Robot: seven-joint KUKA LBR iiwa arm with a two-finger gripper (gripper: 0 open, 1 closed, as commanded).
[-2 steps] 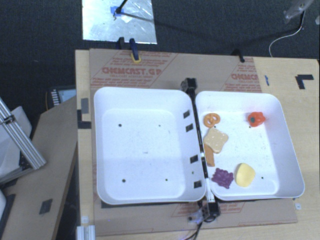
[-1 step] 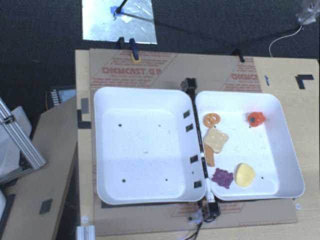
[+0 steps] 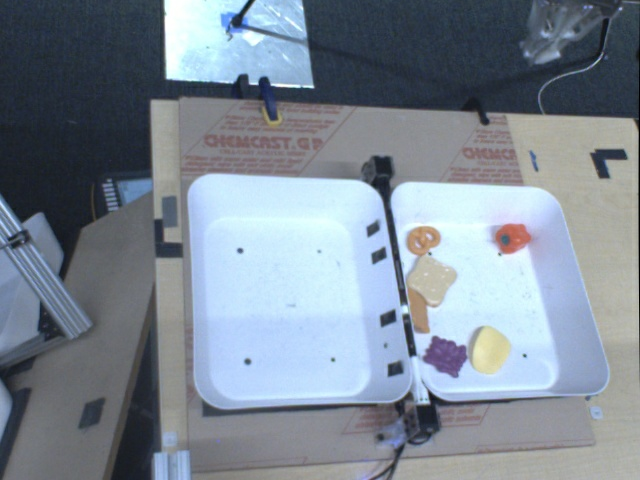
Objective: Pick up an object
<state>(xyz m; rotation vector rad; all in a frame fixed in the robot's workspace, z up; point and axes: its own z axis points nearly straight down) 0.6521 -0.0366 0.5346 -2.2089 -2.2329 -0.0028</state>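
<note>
Far left, beyond the bench's edge: an aluminium frame [image 3: 40, 283], set at a slant. At the top, past the bench's far edge: a shiny foil sheet [image 3: 238, 26] on dark floor. Just below it, on that far edge: a blue clamp [image 3: 267, 95]. Spread over the bench: a cardboard sheet [image 3: 300, 138] with red lettering, carrying both bins.

Left bin [image 3: 285, 186]: white, shallow, a few dark dots on its floor. Joined to the right bin [image 3: 575, 288] along a dark seam of clips.

Inside the right bin, all candidates for picking:
- Near its left wall, toward the far edge: an orange pretzel [image 3: 424, 238].
- Just in front of that: a pale toast slice [image 3: 432, 280], overlapping a brown piece [image 3: 419, 317] that hugs the left wall.
- By the near-left corner: a purple grape cluster [image 3: 445, 355].
- Just beside the grapes, along the near edge: a yellow rounded piece [image 3: 490, 350].
- Toward the far-right corner: a red-orange tomato [image 3: 512, 238], well apart from the rest.

Top right, past the bench's far-right corner: the gripper [image 3: 550, 30], pale and blurred, high over the dark floor, well apart from every object. Claw state: cannot tell, too blurred. Nothing seen held.
</note>
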